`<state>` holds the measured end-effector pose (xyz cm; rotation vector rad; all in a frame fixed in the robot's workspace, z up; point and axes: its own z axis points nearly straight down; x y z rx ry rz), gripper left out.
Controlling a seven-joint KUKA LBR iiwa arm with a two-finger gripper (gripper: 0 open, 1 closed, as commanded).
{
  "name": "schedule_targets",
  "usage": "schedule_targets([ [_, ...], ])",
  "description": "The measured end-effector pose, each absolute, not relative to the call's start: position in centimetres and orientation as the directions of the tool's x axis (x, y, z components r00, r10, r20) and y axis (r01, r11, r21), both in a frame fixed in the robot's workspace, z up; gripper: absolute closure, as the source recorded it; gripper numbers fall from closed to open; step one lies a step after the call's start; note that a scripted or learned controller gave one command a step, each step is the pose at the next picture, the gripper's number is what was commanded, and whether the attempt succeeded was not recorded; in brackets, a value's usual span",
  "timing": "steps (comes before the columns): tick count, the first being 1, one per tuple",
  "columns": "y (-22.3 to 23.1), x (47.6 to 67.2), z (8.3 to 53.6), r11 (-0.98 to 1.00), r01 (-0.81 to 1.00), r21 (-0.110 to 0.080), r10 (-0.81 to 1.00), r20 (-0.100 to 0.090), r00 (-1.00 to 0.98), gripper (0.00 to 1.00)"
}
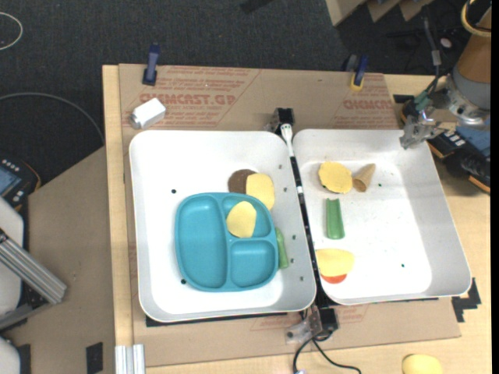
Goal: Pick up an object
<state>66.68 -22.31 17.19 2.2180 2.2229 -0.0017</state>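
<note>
Red print runs along the cardboard sheet (234,92) behind the bins, its big lettering looking like "MCMASTER-CARR", repeated partly at right, while the smaller lines around it stay too blurred to read.

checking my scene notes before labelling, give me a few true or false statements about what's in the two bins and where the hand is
1. The teal divided tray sits in the left bin. True.
2. A green stick lies in the left bin. False: it lies in the right bin, below the round yellow piece.
3. The hand hovers over the teal divided tray. False: it is by the right bin's far right corner, away from the tray.
4. A yellow piece rests on the tray. True.
5. The cone-shaped piece is beside the round yellow piece in the right bin. True.
</note>
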Motion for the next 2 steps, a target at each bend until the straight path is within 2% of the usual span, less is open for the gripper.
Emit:
schedule_targets([
  [2,-22.31,66.68,17.05,0.002,1.000,0.000,1.000,-0.002,-0.002,1.00],
])
